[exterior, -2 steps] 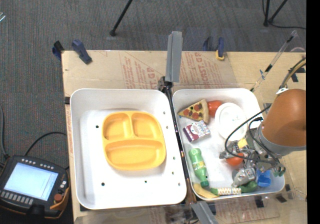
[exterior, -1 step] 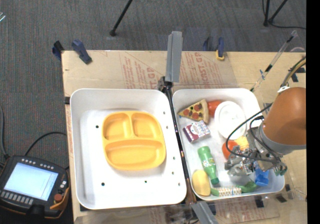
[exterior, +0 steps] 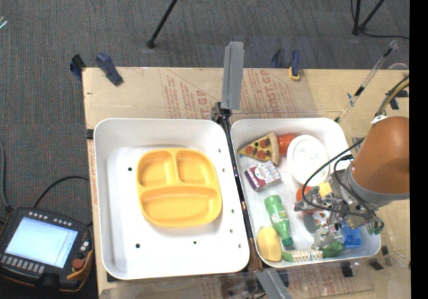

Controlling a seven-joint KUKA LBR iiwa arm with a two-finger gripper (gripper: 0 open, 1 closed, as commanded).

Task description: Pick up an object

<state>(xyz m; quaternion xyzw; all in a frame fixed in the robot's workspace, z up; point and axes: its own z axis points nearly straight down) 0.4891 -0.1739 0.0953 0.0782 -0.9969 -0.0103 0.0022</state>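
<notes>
Hand seemingly above green toy

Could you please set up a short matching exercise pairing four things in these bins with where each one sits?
Things:
1. tray
2. pizza slice
3. green bottle
4. gripper

Places:
A. right bin, far left corner
B. left bin
C. right bin, near right corner, above the toys
D. right bin, near half, left of the gripper

Pairs: 1-B, 2-A, 3-D, 4-C
</notes>
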